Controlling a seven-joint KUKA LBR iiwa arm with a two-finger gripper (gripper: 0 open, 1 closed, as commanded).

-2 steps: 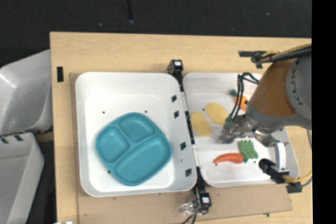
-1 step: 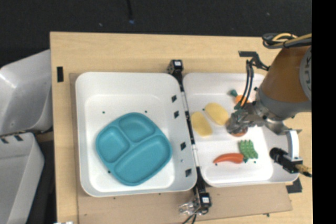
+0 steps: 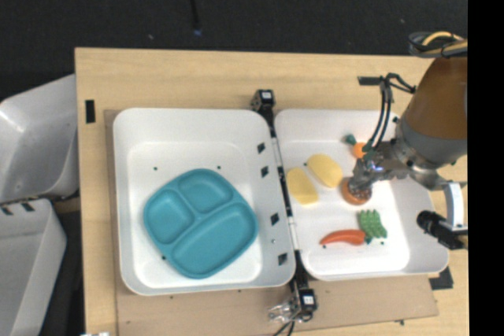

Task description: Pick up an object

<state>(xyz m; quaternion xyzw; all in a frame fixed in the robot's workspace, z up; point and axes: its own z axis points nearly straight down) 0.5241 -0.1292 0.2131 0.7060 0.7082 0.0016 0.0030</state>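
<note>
The arm (image 3: 441, 102) is reaching in from the right over the right bin (image 3: 394, 260), and its gripper (image 3: 361, 186) is pointing down directly above a small round orange-brown piece (image 3: 356, 197) lying on the bin floor; whether the gripper is touching that piece, and whether it is released or clenched, cannot be told from this view. Just to the left of the gripper, a pale yellow lump (image 3: 325, 169) is lying tilted, and a second yellow lump (image 3: 302, 187) is sitting a little farther left, near the divide between the bins. Just beside the gripper on its far side, a small orange and green piece (image 3: 354, 144) is showing next to the dark cables. On the gripper's near side, a green ridged piece (image 3: 372, 224) is resting close by, and a red-orange carrot-shaped toy (image 3: 343, 238) is lying lengthwise next to it, touching or nearly touching its left edge. Well apart from the gripper, to its left, the left bin (image 3: 134, 130) is holding a teal divided plate (image 3: 200, 221) with three compartments. Both bins are resting on a light wooden bench (image 3: 173, 79).
</note>
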